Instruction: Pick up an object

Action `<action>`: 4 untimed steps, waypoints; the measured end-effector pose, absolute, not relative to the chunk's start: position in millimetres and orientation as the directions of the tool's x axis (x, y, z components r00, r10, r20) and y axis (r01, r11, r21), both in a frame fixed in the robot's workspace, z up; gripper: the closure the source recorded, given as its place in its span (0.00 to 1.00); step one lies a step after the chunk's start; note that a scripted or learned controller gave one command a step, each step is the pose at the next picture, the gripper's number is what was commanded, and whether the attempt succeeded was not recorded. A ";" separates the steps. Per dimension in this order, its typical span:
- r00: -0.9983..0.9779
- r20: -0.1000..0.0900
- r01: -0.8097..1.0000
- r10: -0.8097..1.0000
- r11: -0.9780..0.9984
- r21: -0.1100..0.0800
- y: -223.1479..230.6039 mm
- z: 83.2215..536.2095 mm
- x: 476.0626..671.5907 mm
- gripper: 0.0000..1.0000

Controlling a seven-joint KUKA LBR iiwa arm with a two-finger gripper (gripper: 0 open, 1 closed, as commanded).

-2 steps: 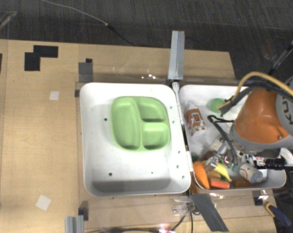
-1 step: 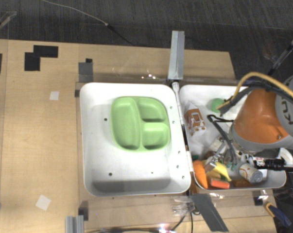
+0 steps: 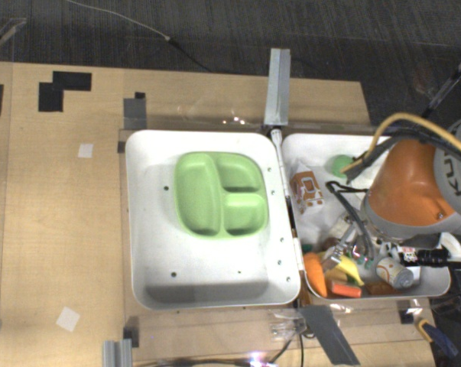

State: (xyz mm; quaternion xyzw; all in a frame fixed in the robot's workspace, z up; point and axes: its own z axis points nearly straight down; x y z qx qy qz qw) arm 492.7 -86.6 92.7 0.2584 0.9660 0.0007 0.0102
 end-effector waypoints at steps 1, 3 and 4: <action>-0.885 -0.022 0.464 0.464 0.886 0.007 -87.1 92.6 493.4 0.00; -0.881 -0.008 0.473 0.473 0.881 0.003 -85.6 95.8 488.8 0.00; -0.881 -0.017 0.473 0.473 0.881 0.006 -85.4 92.8 492.0 0.00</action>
